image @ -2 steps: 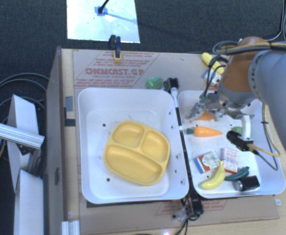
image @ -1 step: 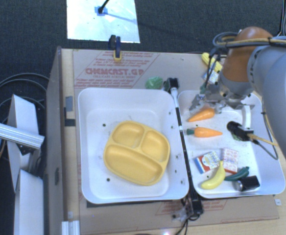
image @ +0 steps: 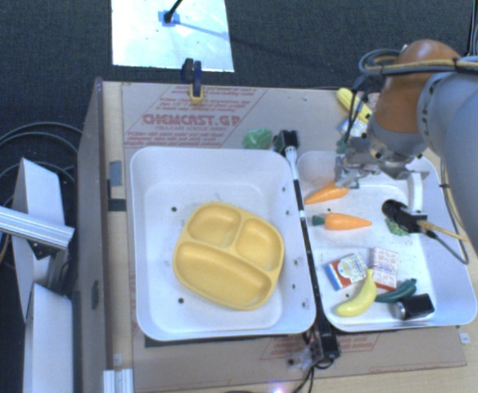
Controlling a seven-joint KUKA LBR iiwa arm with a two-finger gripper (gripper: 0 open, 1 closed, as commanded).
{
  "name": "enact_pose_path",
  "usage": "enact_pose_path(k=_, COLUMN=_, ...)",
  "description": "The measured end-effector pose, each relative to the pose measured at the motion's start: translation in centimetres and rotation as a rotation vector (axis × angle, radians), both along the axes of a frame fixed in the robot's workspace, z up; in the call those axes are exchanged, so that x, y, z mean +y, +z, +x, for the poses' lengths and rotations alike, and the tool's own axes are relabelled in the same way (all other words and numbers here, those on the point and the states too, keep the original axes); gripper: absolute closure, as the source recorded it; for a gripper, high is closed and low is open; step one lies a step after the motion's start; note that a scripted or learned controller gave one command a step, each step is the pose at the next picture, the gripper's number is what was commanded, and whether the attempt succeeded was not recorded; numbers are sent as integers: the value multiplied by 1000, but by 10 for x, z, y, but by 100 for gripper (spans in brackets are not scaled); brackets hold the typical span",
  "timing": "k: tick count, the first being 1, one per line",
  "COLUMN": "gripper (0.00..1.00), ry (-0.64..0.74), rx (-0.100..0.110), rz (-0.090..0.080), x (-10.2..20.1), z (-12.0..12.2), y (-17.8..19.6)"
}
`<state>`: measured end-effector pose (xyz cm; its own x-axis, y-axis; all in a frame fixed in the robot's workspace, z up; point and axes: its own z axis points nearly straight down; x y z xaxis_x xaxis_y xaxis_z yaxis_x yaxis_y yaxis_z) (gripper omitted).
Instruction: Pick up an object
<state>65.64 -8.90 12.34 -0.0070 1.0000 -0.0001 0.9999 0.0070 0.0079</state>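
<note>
pincer (image: 349, 173): low over the right bin (image: 439, 273), at the bin's 11 o'clock corner
pincer state: cannot tell whether released or clenched; nothing visibly grasped
arm (image: 460, 113): grey with an orange band, reaching in from 3 o'clock
near carrot (image: 327, 193): just beside the pincer at its 7 o'clock, lying on the bin floor
second carrot (image: 347, 221): at 6 o'clock of the pincer, apart from the near carrot, tip pointing to 3 o'clock
two small packets (image: 347, 269): side by side near the bin centre, toward 6 o'clock
banana (image: 359, 295): 6 o'clock edge of the right bin, touching the left packet
black cylinder (image: 413, 306): 5 o'clock corner, lying on its side, dark green item (image: 399, 287) just beside it
left bin (image: 157, 219): holds a yellow divided plate (image: 229, 255), roughly central
green lump (image: 258, 139): on the desk (image: 206, 109), at 12 o'clock of the left bin, outside both bins
</note>
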Motion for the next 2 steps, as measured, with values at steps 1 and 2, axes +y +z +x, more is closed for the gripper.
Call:
enact_pose_path(k=1, gripper=100, ry=2, rx=4, rz=3, x=53, z=-55, y=70)
enact_pose_path(k=2, gripper=0, ry=-3, rx=6, rz=1, x=49, z=-55, y=66)
